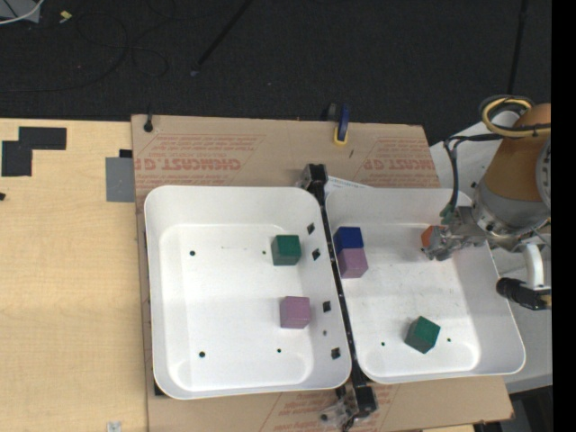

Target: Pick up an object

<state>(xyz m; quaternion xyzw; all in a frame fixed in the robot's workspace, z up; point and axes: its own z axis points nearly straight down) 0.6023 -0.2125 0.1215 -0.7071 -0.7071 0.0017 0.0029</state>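
Gripper (438, 241) low over right bin (468, 363), near its far right side; finger state impossible to tell. Blue cube (348, 238) and purple cube (353, 262) touching, against that bin's left wall. Green cube (422, 334) near front. Left bin (171, 367): green cube (286, 249), purple cube (294, 312)

Bright, even light — soft shadows, slightly blurry.
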